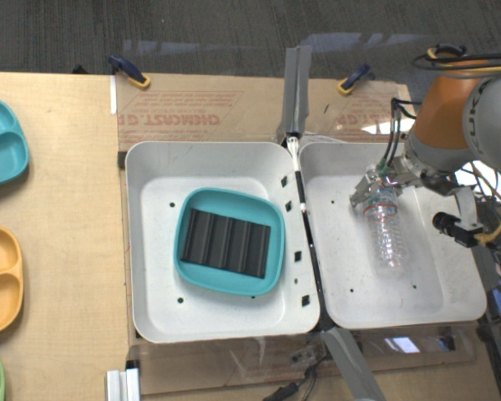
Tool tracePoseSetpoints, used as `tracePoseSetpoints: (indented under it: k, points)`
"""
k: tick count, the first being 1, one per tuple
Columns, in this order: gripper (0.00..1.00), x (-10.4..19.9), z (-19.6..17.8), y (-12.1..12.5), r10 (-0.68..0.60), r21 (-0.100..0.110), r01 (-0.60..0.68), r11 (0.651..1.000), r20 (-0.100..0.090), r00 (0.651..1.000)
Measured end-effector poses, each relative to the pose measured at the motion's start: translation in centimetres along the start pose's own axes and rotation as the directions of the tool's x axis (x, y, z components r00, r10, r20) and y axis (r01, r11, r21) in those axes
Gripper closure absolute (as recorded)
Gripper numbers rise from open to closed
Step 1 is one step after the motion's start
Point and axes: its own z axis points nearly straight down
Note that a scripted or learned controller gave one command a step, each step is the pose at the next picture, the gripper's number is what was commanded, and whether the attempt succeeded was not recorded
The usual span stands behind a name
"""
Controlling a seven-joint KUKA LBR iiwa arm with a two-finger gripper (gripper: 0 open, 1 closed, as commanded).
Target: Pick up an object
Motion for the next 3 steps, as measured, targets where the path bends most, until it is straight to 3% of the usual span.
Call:
tracePoseSetpoints:
  k: [2, 3]
  points:
    - [0.0, -1.3, 0.1, -9.0, -0.176, 0.001, 0.176, 0.984, -0.002, 0.984]
    - [0.0, -1.7, 0.1, -14.7, -0.199, 0.0, 0.199, 0.98, 0.0, 0.98]
